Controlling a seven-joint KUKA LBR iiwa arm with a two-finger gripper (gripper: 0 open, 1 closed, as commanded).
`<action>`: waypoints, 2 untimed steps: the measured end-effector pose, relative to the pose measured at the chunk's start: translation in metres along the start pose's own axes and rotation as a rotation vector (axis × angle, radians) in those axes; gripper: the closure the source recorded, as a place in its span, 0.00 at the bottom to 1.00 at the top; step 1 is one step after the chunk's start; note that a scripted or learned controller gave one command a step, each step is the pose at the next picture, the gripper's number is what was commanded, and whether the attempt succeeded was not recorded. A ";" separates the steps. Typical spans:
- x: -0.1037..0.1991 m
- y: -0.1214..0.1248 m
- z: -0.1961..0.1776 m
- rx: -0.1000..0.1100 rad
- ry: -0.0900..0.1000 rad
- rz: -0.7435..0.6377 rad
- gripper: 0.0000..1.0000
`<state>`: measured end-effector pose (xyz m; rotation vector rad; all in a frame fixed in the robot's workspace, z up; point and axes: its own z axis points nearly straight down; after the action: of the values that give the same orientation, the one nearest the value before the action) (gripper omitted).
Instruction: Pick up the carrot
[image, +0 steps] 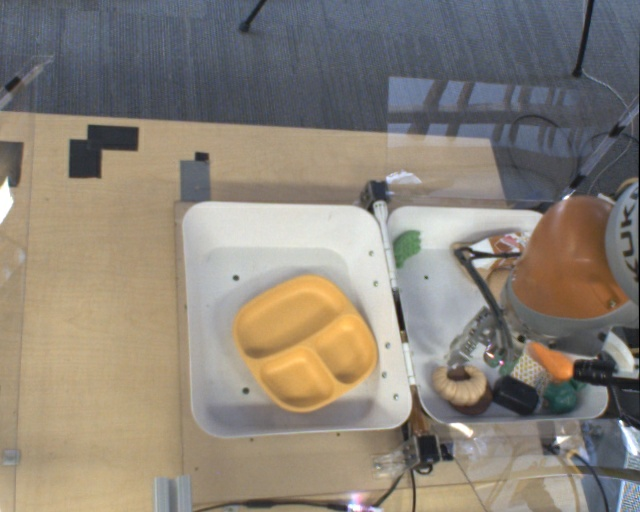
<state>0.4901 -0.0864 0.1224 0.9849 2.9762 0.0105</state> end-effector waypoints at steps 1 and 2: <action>-0.096 -0.041 0.032 0.003 -0.016 -0.197 1.00; -0.096 -0.040 0.032 0.001 -0.016 -0.196 0.00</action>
<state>0.5432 -0.1757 0.0903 0.6854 3.0430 -0.0004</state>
